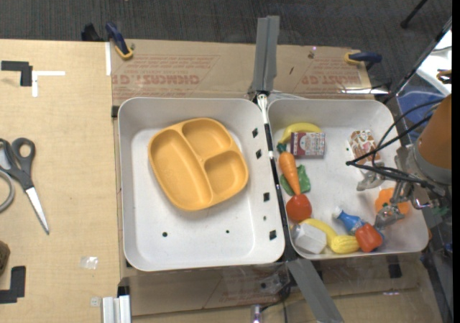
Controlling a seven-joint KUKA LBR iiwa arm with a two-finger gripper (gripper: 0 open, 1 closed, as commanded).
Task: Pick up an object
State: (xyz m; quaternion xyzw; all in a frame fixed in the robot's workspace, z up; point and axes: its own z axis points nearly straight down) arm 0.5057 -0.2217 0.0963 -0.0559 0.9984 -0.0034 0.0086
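Note:
The right bin holds several toys. Among them are a yellow banana, a dark red box, a carrot on a green piece, a red ball, a second yellow banana beside a white lump, a blue piece, a red pepper and a white-and-red packet. My gripper hangs low at that bin's right side, directly over a small orange object. The gripper body partly hides the object.
The left bin holds a yellow divided plate. Scissors lie on the wooden bench at far left. Blue clamps pin the cardboard behind the bins. Black cables cross the right bin's far right corner.

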